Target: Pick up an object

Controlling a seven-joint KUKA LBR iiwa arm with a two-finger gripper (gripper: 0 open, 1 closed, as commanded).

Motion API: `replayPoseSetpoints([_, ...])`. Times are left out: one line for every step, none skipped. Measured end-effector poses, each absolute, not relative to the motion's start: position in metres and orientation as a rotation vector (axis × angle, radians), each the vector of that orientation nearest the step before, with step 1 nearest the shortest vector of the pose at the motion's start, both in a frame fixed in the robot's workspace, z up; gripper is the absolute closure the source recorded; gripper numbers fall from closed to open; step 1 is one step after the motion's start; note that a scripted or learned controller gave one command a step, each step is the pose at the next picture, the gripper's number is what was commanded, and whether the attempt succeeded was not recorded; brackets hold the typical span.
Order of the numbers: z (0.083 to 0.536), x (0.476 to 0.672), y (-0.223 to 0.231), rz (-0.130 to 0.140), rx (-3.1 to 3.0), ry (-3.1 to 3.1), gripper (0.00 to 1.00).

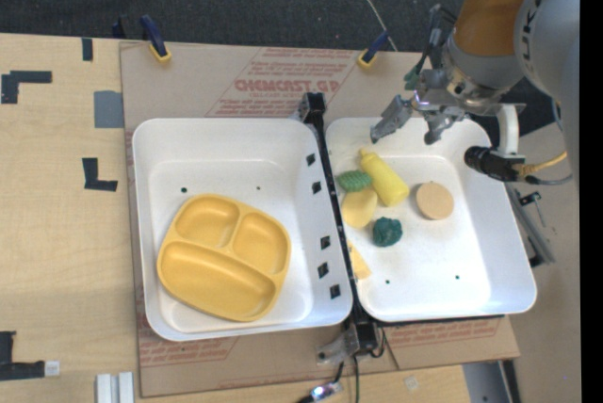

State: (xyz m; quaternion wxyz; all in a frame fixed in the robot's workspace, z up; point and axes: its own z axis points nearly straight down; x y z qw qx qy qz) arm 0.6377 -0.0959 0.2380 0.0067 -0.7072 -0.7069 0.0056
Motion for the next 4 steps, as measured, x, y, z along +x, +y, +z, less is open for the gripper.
replayPoseSetpoints([0.245, 0.64, -0.096, 0.006, -2.216, -2.221, 0.0])
replayPoseSetpoints([0.177, 0.642, -0.095, 0.014, -2.213, -2.217, 0.0])
replayPoseSetpoints([0.11, 0.637, -0.101, 0.014, -2.214, -2.216, 0.0])
replayPoseSetpoints([0.082, 0.637, -0.099, 0.003, -2.217, -2.222, 0.0])
